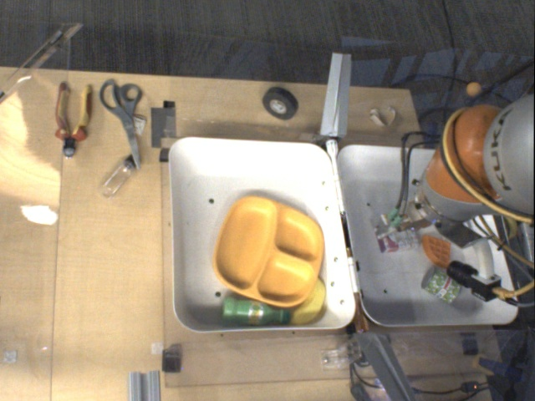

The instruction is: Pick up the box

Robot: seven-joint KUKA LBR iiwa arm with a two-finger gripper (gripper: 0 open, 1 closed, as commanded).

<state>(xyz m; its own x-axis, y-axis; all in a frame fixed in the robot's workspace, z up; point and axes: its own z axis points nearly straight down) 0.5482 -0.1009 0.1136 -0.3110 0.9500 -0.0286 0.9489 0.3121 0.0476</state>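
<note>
Arm over right bin (368,224). Gripper (399,222) low beside a small box (393,239) lying near the bin's left wall, mid-height; whether it was released or clenched could not be told. Step judged: approach, box not lifted. Next move called for closing squarely on the box, clear of the can (439,285) nearer the front edge.

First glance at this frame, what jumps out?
The big yellow divided tray dominates the left bin, lying over a green can and a yellow item at the bin's near edge. Next is the arm's orange band, reaching from the right over the right bin, where small items including a green-and-white packet lie beneath it. Scissors and pliers sit on the bench at far left.
</note>
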